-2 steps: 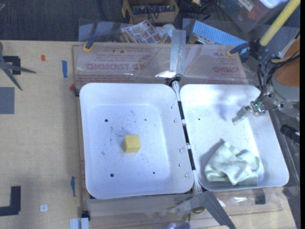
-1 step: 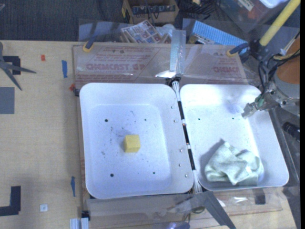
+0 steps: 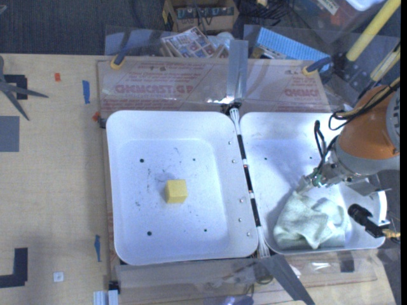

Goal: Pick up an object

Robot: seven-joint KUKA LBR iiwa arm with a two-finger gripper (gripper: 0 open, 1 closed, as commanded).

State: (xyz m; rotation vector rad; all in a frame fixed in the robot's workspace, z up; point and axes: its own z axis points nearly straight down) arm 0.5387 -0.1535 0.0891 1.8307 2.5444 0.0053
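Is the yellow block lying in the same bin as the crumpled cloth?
No, the yellow block lies in the left bin, while the cloth lies in the right bin.

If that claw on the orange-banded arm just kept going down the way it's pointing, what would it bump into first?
Most likely the crumpled pale cloth in the right bin. The gripper points down at the cloth's upper edge, though depth is hard to judge from this slanted view.

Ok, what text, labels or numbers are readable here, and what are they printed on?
"CHEMCAST" in red, roughly, on the clear sheet behind the left bin; letters after it blurred.
Red print on the clear sheet behind the right bin: blurred.
Printed packet beyond: too small.
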